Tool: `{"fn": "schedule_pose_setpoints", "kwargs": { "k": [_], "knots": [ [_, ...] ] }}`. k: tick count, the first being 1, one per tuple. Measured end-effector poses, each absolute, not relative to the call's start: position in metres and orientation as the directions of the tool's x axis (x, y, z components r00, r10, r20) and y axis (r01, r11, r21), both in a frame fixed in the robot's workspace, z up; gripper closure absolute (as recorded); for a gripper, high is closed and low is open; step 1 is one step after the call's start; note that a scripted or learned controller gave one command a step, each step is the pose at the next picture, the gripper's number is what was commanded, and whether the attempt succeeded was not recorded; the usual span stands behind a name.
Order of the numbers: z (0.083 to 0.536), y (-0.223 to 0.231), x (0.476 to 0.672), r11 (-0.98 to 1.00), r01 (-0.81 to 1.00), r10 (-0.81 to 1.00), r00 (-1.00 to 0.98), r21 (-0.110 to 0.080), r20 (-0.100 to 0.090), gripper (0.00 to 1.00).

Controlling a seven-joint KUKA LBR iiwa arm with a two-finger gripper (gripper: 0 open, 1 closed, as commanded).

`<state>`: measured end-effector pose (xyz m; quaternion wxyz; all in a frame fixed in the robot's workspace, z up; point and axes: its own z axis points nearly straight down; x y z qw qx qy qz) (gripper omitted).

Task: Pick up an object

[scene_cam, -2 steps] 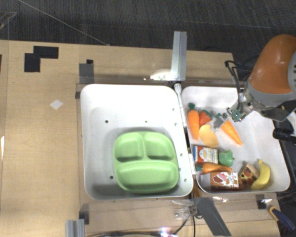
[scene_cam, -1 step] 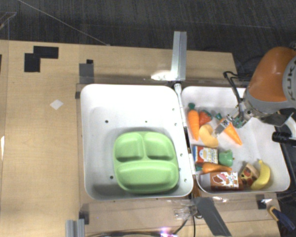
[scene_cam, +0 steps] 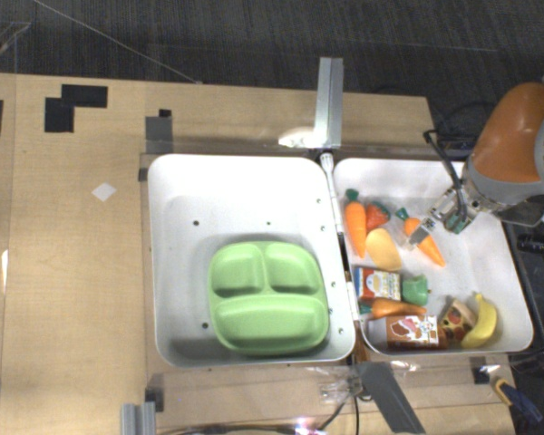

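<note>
The right bin point(scene_cam: 490, 243) holds several toy foods. A small orange carrot point(scene_cam: 432, 252) lies slantwise near its middle, and my gripper point(scene_cam: 425, 235) hangs right over the carrot's upper end. The grey arm with its orange band point(scene_cam: 517, 143) reaches in from the right. To the left lie a long carrot point(scene_cam: 354, 229), a red piece point(scene_cam: 376, 216) and a yellow fruit point(scene_cam: 383, 249). Whether the gripper touches the small carrot is unclear.
Along the right bin's front sit a juice carton point(scene_cam: 378, 285), a green piece point(scene_cam: 415, 290), another carrot point(scene_cam: 394, 308), a brown carton point(scene_cam: 412, 331) and a banana point(scene_cam: 482, 322). A green divided plate point(scene_cam: 269, 295) rests in the left bin point(scene_cam: 181, 243).
</note>
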<state>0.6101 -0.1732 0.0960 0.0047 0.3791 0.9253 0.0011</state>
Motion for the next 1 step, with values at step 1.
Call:
{"fn": "schedule_pose_setpoints", "kwargs": {
  "k": [1],
  "knots": [
    [0.108, -0.1725, 0.6127, 0.711, 0.703, 0.703, -0.711, 0.012, -0.013, 1.0]
  ]
}}
